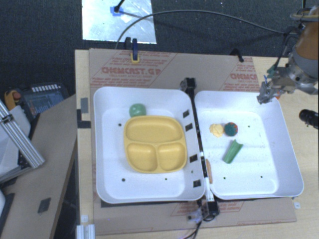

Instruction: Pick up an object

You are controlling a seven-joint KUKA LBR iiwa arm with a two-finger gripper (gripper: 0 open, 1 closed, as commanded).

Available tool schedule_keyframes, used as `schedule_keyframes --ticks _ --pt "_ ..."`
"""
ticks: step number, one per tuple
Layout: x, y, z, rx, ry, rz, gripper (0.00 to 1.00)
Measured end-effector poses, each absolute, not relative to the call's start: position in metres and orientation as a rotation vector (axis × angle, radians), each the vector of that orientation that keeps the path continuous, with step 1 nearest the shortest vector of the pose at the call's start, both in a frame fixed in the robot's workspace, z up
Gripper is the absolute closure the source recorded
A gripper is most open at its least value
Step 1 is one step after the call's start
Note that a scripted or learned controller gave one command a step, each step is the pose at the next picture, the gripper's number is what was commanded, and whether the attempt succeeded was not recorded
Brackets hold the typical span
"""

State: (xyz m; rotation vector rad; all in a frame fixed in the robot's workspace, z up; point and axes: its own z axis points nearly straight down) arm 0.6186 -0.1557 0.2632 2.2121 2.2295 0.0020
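Toward the near side of the right bin [284, 185] lies a green block [232, 151], and just beyond it, about mid-bin, a yellow lump [216, 130] touches a green-and-red ball [231, 129]. The gripper [263, 96] hangs over that bin's far right corner, well apart from all three and holding nothing; it is too blurred for me to tell how far it is spread. The block is probably the best pick: travel toward the bin's middle, line up across its narrow width, then descend straight.
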Motion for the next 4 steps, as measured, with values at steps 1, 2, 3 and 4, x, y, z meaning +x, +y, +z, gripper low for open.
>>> schedule_keyframes --ticks 1,2,3,4 --pt "0.617 -0.099 0.248 2.212 2.229 0.002 1.00" --pt "0.613 -0.044 0.233 2.211 2.232 0.003 1.00" --pt "0.608 0.008 0.241 2.213 2.229 0.003 1.00" --pt "0.610 0.056 0.243 2.212 2.229 0.003 1.00"
